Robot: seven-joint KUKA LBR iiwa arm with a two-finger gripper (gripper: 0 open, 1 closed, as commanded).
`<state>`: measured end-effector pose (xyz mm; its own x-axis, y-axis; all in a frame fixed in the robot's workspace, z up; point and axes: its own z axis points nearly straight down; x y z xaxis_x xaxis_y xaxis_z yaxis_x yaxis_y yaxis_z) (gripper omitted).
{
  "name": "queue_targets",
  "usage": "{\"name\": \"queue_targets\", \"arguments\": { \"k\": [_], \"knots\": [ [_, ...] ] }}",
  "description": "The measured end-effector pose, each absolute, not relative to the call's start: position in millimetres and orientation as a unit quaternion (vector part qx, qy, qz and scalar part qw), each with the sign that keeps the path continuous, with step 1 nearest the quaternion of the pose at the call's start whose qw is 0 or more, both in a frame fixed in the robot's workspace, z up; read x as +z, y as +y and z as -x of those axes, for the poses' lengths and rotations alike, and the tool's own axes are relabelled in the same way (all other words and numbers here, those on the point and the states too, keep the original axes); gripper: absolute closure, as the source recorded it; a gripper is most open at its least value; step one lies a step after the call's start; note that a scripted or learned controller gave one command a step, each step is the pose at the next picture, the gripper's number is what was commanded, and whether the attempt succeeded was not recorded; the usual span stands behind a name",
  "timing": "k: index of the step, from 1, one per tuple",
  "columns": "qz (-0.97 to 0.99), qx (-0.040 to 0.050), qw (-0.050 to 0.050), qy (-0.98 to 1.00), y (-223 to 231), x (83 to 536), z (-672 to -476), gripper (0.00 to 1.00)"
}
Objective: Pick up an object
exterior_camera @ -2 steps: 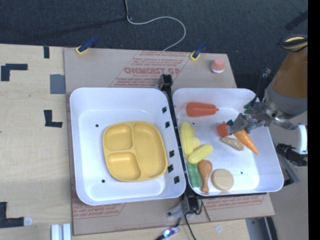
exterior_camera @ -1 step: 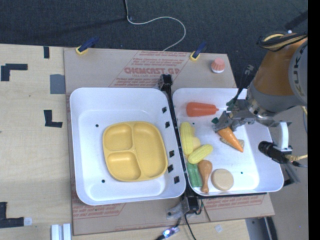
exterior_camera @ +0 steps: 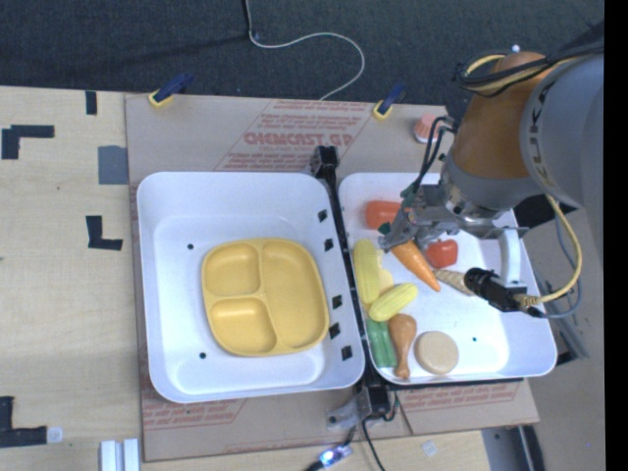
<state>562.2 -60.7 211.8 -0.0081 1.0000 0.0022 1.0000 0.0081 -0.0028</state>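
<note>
The right bin (exterior_camera: 530, 356) holds several toy foods. An orange carrot (exterior_camera: 419, 266) lies slantwise near its middle. A red piece (exterior_camera: 382, 211) sits at the bin's back left, and another red piece (exterior_camera: 444, 253) lies right of the carrot. My gripper (exterior_camera: 402, 231) hangs low over the bin, right above the carrot's thick upper end and between the two red pieces. The wrist hides whatever lies directly beneath it.
Along the right bin's left side lie a pale yellow piece (exterior_camera: 366, 270), a yellow corn cob (exterior_camera: 392, 302), a green vegetable (exterior_camera: 380, 343), a brown drumstick (exterior_camera: 402, 336) and a round beige disc (exterior_camera: 437, 351). The left bin (exterior_camera: 162, 214) holds a yellow divided plate (exterior_camera: 263, 295).
</note>
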Motion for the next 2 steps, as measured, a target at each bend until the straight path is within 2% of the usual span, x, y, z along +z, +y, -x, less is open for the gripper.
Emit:
{"name": "queue_targets", "arguments": {
  "k": [1, 2],
  "knots": [
    [0.704, 0.0005, 0.002, -0.710, -6, 210, -573.2, 1.00],
    [0.705, 0.0006, 0.001, -0.709, 39, 205, -595.6, 1.00]
  ]
}}
